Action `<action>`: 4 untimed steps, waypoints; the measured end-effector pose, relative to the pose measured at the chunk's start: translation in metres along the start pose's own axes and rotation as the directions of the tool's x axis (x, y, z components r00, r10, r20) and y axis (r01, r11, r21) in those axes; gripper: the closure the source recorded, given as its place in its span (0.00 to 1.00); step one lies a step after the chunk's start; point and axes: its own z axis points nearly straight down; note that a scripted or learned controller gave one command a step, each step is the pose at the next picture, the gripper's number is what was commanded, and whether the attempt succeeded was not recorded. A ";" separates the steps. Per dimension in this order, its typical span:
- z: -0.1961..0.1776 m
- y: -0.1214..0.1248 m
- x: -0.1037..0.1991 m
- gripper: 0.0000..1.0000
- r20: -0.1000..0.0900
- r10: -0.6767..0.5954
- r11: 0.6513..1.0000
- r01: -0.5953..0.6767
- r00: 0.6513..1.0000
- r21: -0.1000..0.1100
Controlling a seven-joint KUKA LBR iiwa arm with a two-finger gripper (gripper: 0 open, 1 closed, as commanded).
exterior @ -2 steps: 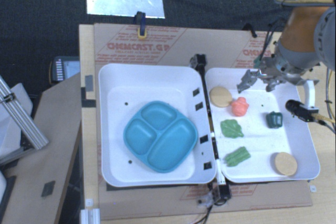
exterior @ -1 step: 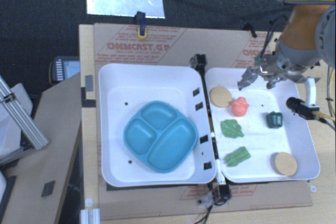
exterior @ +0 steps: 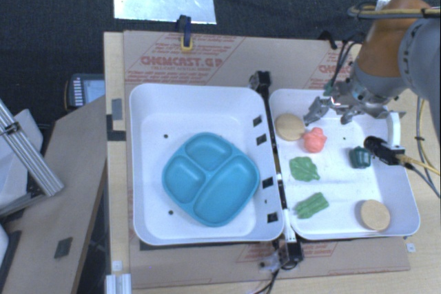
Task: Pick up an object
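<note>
Two shallow white plastic bins sit side by side on a cardboard-covered bench, seen from above at a slant. The left bin (exterior: 148, 107) holds a blue plastic plate (exterior: 210, 177) with three compartments. The right bin (exterior: 408, 210) holds six small objects, and places here are given relative to the pink, rounded, soft-looking toy (exterior: 315, 140) near that bin's far left part.

Just to the left of the pink toy and slightly farther back lies a tan round disc (exterior: 289, 126), like a biscuit. Nearer the viewer than the pink toy lies a green leafy piece (exterior: 303, 168), and nearer still a second, longer green piece (exterior: 311, 205). To the right of the pink toy sits a small dark teal object (exterior: 360, 158), and well away at the near right lies another tan round disc (exterior: 374, 215).

The grey arm with its orange band reaches in from the right. Its gripper (exterior: 331, 111) hangs just behind and above the pink toy, fingers spread apart, with nothing between them.

The step in hand appears to be the approach: nothing is lifted yet. The pink toy looks like the likeliest target. The next move would call for lowering the spread fingers to straddle it, keeping clear of the neighbouring tan disc, then closing and lifting.
</note>
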 end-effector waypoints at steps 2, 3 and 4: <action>0.069 0.001 -0.008 0.00 0.000 0.002 1.000 -0.002 1.000 -0.009; 0.058 0.003 -0.008 1.00 0.001 0.001 1.000 -0.001 1.000 -0.015; 0.004 -0.001 0.001 1.00 0.000 -0.001 1.000 0.001 1.000 -0.008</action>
